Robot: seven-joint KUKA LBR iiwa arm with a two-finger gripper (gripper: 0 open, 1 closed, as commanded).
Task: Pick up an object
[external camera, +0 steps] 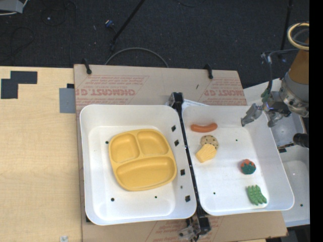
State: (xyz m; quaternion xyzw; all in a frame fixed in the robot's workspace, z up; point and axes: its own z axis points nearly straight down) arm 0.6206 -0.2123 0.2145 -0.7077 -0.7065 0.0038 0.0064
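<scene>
The right bin holds an orange-red sausage, a speckled cookie, a yellow cheese wedge, a red and teal round toy and a green leafy piece. My gripper hangs over the bin's far right corner, open, with nothing between its two grey fingers. It is well to the right of the sausage and above the round toy.
The left bin carries a yellow divided tray. A black divider runs between the two bins. Cardboard lies under both bins, and a wooden bench top spreads to the left.
</scene>
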